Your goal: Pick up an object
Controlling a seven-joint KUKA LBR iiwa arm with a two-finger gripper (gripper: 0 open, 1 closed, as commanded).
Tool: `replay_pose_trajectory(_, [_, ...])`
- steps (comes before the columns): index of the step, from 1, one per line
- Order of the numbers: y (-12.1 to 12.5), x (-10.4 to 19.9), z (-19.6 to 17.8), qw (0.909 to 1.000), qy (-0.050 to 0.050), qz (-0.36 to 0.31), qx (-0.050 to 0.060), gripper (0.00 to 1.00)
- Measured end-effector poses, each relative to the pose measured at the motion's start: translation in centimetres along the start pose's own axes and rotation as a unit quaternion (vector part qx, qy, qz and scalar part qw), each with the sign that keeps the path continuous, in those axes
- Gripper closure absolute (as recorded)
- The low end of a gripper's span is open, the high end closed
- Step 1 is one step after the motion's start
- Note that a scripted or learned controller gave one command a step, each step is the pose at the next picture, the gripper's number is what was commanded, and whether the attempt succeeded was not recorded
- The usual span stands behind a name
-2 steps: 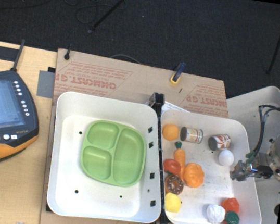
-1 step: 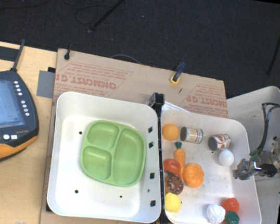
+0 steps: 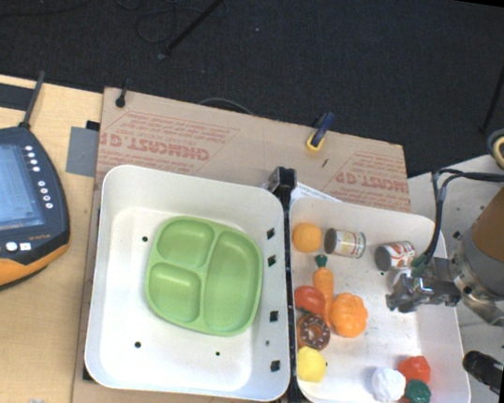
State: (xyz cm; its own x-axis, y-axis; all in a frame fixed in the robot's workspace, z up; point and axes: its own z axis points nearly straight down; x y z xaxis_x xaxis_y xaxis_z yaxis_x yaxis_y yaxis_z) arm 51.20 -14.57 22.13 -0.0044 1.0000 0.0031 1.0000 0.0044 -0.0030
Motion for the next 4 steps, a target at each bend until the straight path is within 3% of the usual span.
replay_pose_trajectory(3, [1.2,14.2,0.5,1.0,-0.001,0.001,0.0,1.0])
replay_pose_trajectory(4, [1.1,14.4,-1.6,1.0,-0.001,0.002,-0.001,1.0])
